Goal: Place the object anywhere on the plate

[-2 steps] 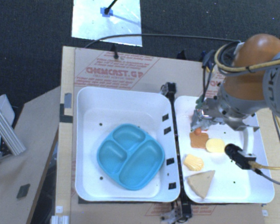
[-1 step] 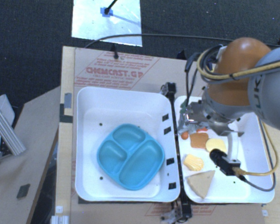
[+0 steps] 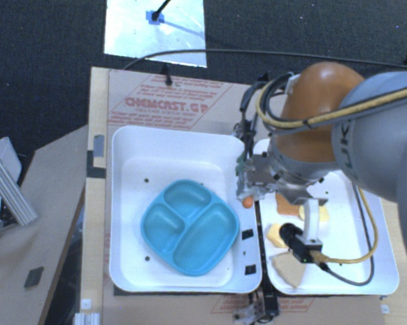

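Note:
A blue plate (image 3: pixel 189 227) with three compartments lies in the left bin (image 3: pixel 136 167), toward its front right. My gripper (image 3: pixel 247 195) hangs over the wall between the two bins, just past the plate's right rim. It is shut on a small orange object (image 3: pixel 247 202), which peeks out below the fingertips. The orange-banded wrist and grey arm cover much of the right bin's back half.
The right bin (image 3: pixel 384 274) holds an orange slab (image 3: pixel 288 204), a pale yellow piece (image 3: pixel 316 216), a yellow lump (image 3: pixel 276 234) and a tan wedge (image 3: pixel 287 271). A black fitting with a yellow cable (image 3: pixel 302 247) hangs over them. Brown cardboard lies behind the bins.

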You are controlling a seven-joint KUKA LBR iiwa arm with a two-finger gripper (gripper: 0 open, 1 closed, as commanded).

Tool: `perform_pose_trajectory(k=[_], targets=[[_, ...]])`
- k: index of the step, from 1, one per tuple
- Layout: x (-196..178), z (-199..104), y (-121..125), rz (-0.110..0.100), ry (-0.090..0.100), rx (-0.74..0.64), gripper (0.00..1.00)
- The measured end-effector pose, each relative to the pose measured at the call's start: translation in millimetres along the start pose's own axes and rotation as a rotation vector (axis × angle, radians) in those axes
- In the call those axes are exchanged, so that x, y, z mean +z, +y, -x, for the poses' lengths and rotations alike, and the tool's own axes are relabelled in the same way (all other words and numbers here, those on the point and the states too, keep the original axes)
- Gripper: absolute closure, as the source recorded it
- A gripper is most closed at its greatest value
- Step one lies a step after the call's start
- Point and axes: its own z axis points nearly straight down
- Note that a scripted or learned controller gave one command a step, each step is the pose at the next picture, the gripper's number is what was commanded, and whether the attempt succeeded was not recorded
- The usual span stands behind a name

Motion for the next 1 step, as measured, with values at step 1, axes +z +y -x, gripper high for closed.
perform_pose_trajectory(k=[1], targets=[[-0.3, 2.5, 0.5, 0.001, -0.001, 0.005, 0.00]])
